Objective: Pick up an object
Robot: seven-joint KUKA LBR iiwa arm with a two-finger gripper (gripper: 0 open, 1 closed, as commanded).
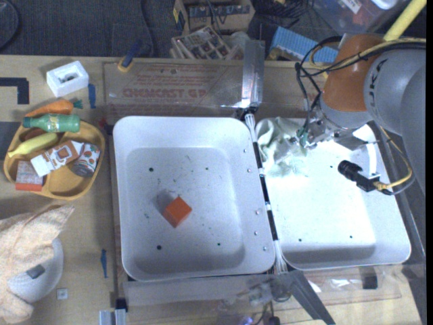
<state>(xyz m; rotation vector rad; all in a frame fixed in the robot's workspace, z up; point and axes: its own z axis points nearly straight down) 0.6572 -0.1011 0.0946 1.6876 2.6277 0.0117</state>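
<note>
Orange block (178,211) sits alone in the left bin (135,137), well apart from the gripper (306,135), which hangs over a pale crumpled cloth (276,147) in the right bin. Grasping well probably means dropping squarely onto that cloth; the pincer's opening cannot be told.

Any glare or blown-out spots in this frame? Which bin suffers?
Camera view: the right bin is overexposed, washing out the pale items by the gripper; the left bin is evenly lit, and the orange block is crisp with a soft shadow.
</note>
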